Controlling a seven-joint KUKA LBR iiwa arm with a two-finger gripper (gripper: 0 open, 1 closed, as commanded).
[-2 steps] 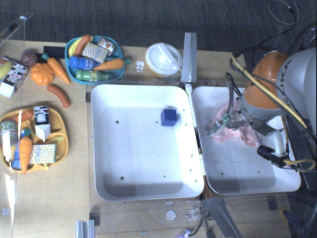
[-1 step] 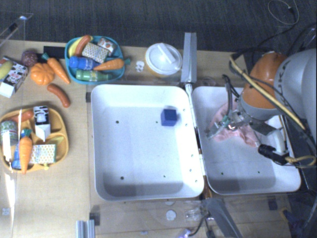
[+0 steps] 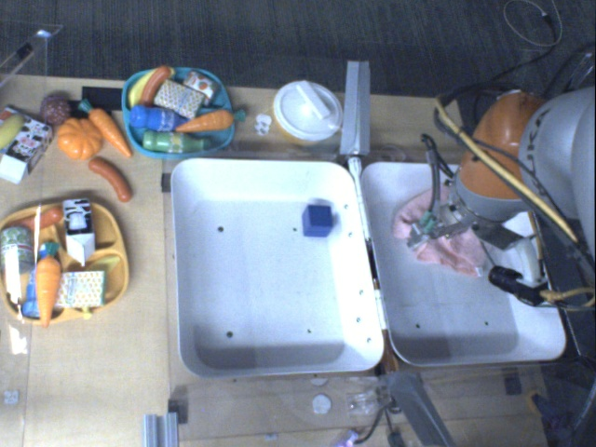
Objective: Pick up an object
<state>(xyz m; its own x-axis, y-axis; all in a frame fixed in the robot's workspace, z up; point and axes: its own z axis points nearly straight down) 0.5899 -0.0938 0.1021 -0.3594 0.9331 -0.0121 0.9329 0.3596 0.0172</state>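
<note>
Right bin (image 3: 466, 343): pink cloth (image 3: 447, 245), crumpled, upper left area, gripper (image 3: 430, 226) directly over it, finger state impossible to tell; left bin (image 3: 233, 343): blue cube (image 3: 318, 219), upper right area.

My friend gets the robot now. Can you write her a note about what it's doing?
Gripper: down in the right bin, right over the pink cloth. I can't tell if its fingers are open or shut, or if it has the cloth.
Things: the pink cloth lies in the right bin, near its top. A blue block sits alone in the left bin, near its upper right.
Done: nothing has been lifted that I can see.
Left: grab one thing, probably the cloth since it's closest, and lift it clear of the bin.
</note>
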